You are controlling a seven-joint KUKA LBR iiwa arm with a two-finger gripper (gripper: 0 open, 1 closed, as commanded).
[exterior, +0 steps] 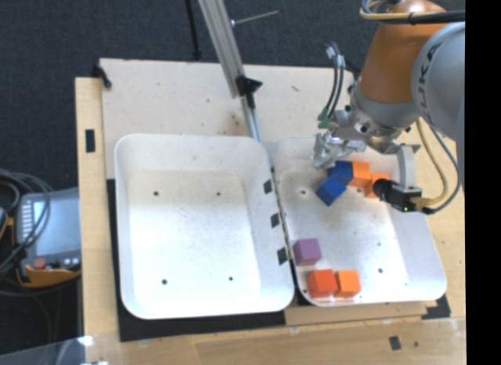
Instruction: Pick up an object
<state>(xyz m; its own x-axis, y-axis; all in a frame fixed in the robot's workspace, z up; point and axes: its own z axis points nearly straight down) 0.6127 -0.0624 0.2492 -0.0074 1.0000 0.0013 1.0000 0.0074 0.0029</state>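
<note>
Gripper: mine (333, 154) hangs over the far end of the right bin (407, 273); whether it is spread or pinching anything, I cannot tell.
Blue blocks: two (335, 183) just below my gripper, an orange block (361, 175) touching them.
Purple block: (306, 251) near the bin's left wall.
Near edge: two orange blocks (333, 283) side by side.
Left bin: (196, 226) beside mine.

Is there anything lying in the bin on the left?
No, the left bin shows bare white floor, while the blocks, like the purple block, lie in the right bin.
</note>
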